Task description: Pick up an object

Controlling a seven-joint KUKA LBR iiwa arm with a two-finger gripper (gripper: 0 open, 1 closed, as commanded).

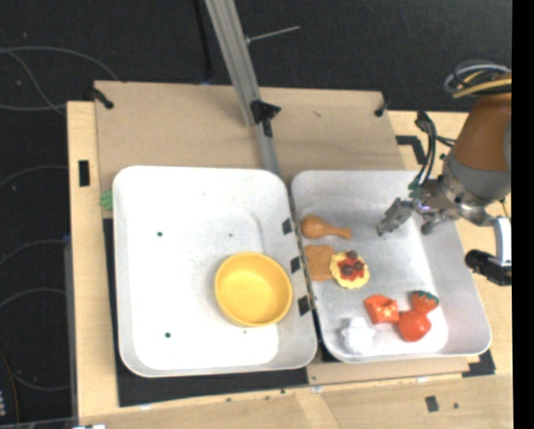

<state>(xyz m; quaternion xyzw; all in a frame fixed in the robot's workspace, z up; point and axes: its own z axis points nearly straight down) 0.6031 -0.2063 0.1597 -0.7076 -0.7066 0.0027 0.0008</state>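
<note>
Over the right bin's far edge, jaws [410, 216] hang apart, empty; drumstick [323, 230] lies toward the table's left, lengthwise across

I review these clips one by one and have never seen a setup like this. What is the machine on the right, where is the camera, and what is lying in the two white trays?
The camera is fixed above a bench and looks down at a slant. The grey arm with the orange band is a robot arm reaching in from the right; its grasping end, the tool, hangs over the right bin with nothing between its fingers, which look spread apart.

The left bin holds a yellow bowl. The right bin holds small toy foods: a brown drumstick, a brown flat piece, a yellow tart with dark berries, two red pieces and a white lump. The job is to pick up one object; none is lifted yet.
</note>
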